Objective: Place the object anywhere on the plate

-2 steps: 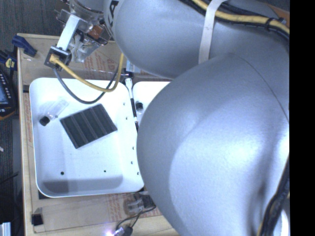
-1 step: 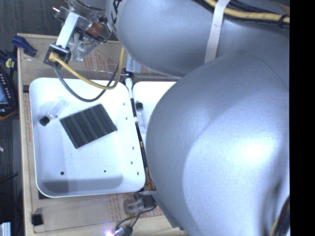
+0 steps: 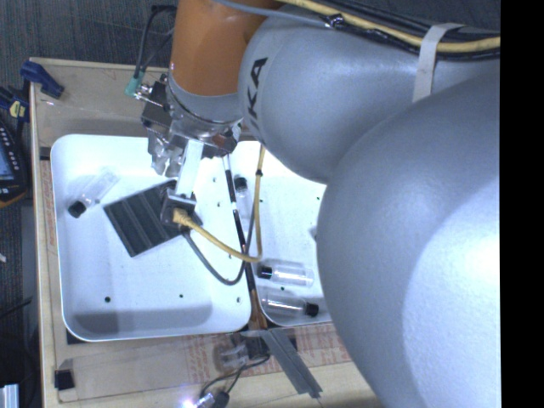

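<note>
Overhead, the grey arm (image 3: 382, 143) fills the right of the frame, and its gripper (image 3: 163, 156) hangs above the upper middle of the left bin (image 3: 127, 291). Whether the gripper is spread or pressed together cannot be told from this angle. A dark ribbed plate (image 3: 138, 221) lies flat on that bin's floor, just below the gripper. A clear vial (image 3: 93, 189) with a black cap rests near the plate's upper-left corner, off the plate. Two more clear vials (image 3: 289, 273) lie in the right bin (image 3: 289, 219), near its lower edge.
</note>
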### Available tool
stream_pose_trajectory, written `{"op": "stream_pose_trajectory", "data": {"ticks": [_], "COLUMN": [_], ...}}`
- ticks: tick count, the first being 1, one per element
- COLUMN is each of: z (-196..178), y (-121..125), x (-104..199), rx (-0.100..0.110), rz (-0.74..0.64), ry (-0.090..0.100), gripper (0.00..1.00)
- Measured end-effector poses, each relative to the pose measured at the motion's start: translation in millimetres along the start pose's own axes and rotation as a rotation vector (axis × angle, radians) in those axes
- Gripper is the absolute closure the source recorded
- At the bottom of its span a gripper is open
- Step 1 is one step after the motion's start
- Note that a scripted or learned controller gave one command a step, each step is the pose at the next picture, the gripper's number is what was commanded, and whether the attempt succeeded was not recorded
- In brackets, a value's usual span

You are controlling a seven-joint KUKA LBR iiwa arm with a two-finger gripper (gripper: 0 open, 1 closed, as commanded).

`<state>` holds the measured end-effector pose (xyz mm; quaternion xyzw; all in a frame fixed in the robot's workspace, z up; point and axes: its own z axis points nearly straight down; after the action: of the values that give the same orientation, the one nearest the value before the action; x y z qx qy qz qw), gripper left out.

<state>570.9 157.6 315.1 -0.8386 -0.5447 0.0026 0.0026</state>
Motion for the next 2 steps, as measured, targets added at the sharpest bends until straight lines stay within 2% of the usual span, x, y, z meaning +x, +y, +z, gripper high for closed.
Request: {"op": "stream_pose_trajectory", "data": {"ticks": [1,2], "z": [131,166], "y": [-62,-79], "x": [-45,13], "rx": [0.000,-0.004], "rz": [-0.309,0.021], "ry": [-0.004,-0.003], "gripper": [1.00,1.00]}}
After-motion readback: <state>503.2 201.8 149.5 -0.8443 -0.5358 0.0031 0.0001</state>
